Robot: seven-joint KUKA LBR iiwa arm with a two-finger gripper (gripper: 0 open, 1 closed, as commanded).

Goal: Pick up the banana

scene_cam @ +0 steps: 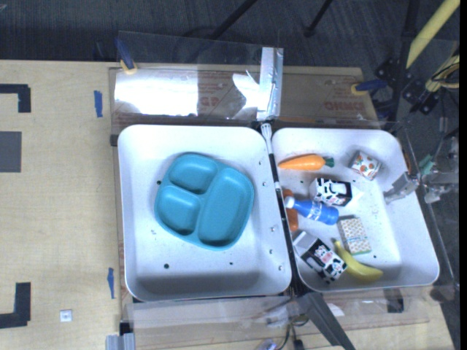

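The banana (355, 263) lies in the right bin (414, 250), and its left end goes under a black-and-white cube (325, 259), so that end is hidden. A patterned block (354, 234) touches its upper side, and it is not clear whether it covers some of the peel. A blue bottle (314, 211) hides part of an orange thing (292, 217) beside the bin's left wall; what this thing is, I cannot tell. The printing on a small white cube (364, 165) is too small to read. At the right edge, a grey blurred mechanism (419, 181) is cut off by the frame.
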